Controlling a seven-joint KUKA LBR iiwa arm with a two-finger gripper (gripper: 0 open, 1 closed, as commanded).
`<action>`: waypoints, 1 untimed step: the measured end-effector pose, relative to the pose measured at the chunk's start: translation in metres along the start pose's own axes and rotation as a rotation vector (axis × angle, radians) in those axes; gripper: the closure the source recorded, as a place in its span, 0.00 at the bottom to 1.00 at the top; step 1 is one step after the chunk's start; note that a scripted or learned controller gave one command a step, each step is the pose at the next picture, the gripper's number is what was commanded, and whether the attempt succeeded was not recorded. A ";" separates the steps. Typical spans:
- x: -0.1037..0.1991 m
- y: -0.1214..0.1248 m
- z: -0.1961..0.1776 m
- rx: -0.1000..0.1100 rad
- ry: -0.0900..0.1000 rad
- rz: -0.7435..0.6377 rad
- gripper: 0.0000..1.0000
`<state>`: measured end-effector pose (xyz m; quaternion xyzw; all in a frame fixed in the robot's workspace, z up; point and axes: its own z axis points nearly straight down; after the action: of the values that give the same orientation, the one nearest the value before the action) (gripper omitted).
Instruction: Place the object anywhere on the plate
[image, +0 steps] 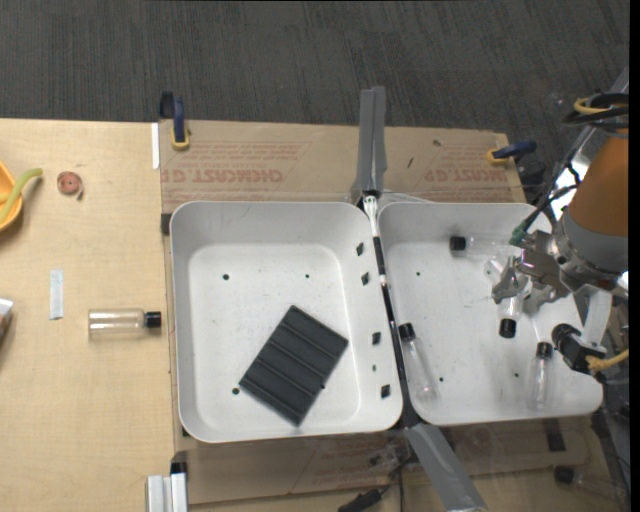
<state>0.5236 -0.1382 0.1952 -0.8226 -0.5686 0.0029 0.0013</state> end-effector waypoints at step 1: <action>0.057 0.073 -0.052 -0.004 0.000 -0.186 1.00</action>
<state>0.6118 -0.1107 0.2471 -0.7664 -0.6424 0.0017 -0.0003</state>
